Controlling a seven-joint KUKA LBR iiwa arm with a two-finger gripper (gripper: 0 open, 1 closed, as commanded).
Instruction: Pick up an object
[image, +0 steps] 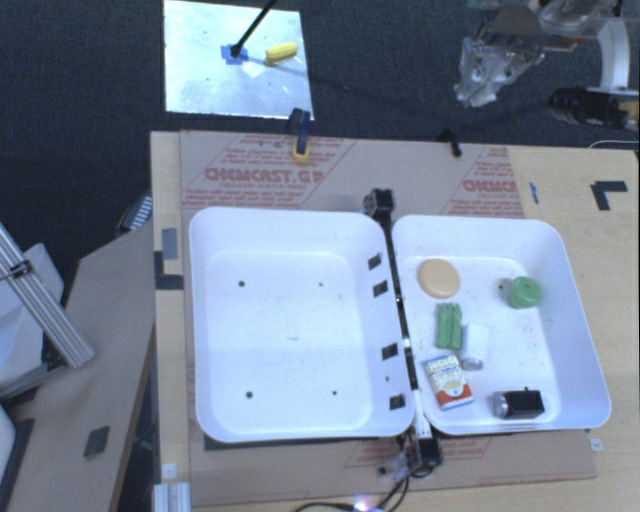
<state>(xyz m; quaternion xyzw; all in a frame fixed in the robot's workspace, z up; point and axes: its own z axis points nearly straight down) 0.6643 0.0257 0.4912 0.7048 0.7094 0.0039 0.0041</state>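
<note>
The gripper (487, 72) hangs above the bench's far edge, well apart from the objects; whether its jaws are spread, I cannot tell. The right bin (575, 300) holds a tan disc (438, 278), a green round object (523, 292), perhaps a lid, a green block (449, 326), a small carton (449, 382) and a black cylinder (518, 404).

Two white bins (285, 225) sit side by side. The right one holds six things (one each): tan disc (438, 278), green ball (523, 292), green block (449, 326), white cylinder (475, 345), red-and-white box (448, 382), black piece (518, 404).
</note>
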